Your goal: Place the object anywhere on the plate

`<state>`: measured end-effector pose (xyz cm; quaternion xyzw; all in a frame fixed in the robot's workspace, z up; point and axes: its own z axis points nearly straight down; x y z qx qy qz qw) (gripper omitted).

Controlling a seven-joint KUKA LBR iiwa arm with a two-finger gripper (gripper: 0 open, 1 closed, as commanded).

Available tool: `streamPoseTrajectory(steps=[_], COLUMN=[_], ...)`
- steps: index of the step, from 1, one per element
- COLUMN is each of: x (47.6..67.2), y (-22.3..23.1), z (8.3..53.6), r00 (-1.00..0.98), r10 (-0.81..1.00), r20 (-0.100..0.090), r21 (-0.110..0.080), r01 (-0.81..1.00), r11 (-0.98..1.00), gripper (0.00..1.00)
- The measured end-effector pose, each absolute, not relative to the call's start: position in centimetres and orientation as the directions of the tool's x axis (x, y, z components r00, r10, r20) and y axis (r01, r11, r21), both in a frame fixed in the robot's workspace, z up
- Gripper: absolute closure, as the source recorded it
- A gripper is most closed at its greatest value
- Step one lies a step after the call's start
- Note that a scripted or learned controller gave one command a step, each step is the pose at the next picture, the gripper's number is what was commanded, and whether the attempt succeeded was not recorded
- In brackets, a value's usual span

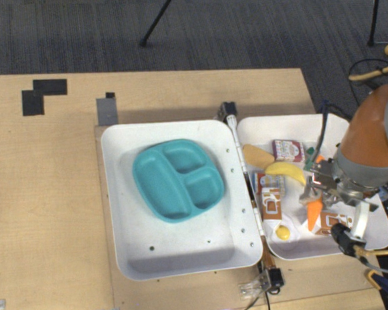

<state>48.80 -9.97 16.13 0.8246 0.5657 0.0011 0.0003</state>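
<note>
A teal divided plate (178,179) lies in the left white bin (182,257), with nothing on it. The right bin (302,251) holds the loose objects. An orange carrot (314,216) lies near that bin's middle, pointing toward the front. My gripper (315,187) hangs over the right bin, just behind the carrot's upper end and beside a yellow banana (283,171). The wrist hides where the gripper meets the carrot, so I cannot tell whether anything is held.
The right bin also holds a maroon carton (287,150), a tan bread-like piece (256,156), an orange-and-white box (271,202), a small yellow item (282,231) and another orange box (334,221). A ridge (246,180) divides the bins. Cables trail at the right.
</note>
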Motion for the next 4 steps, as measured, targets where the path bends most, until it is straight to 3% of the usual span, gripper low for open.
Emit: streamPoseTrajectory(steps=[1,2,3,4], x=[54.2,54.2,54.4,54.4], y=[-1.6,-1.8,-1.6,-1.6], z=[18.5,18.5,19.6,19.5], r00=[0.167,0.17,0.159,0.158], r10=[0.986,0.985,0.987,0.987], r20=[0.003,0.001,0.002,0.002], r21=[0.004,0.003,0.007,0.006], r01=[0.986,0.985,0.987,0.987], r11=[-0.167,-0.17,-0.159,-0.158], gripper=[1.0,0.0,1.0,0.0])
